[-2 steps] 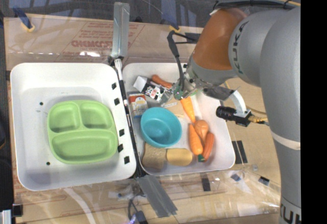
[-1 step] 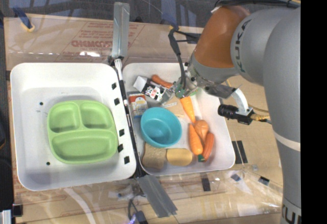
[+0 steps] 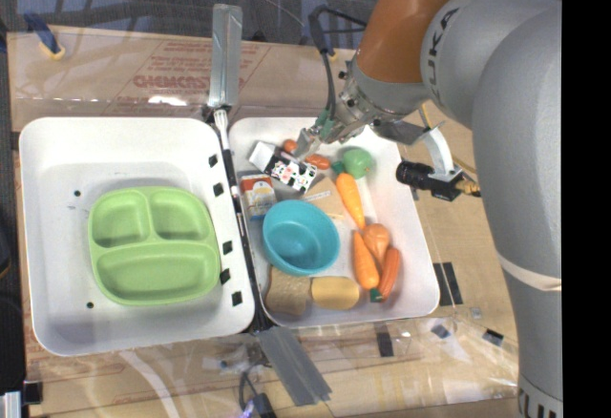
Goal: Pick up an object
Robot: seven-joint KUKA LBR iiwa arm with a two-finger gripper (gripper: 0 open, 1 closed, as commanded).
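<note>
My gripper (image 3: pixel 310 141) is low over the back of the right bin (image 3: pixel 420 254), right above a small black-and-white patterned box (image 3: pixel 289 172). A green round toy (image 3: pixel 356 161) lies just to its right, and an orange carrot (image 3: pixel 348 198) below that. A blue bowl (image 3: pixel 301 237) sits in the middle of the bin. I see nothing lifted in the gripper.
The right bin also holds a small carton (image 3: pixel 256 196), two more orange carrot pieces (image 3: pixel 366 260), a yellow lump (image 3: pixel 334 292) and a brown slice (image 3: pixel 286 293). In the left bin (image 3: pixel 48 158) lies a green divided plate (image 3: pixel 153 245). My arm covers the bench's right side.
</note>
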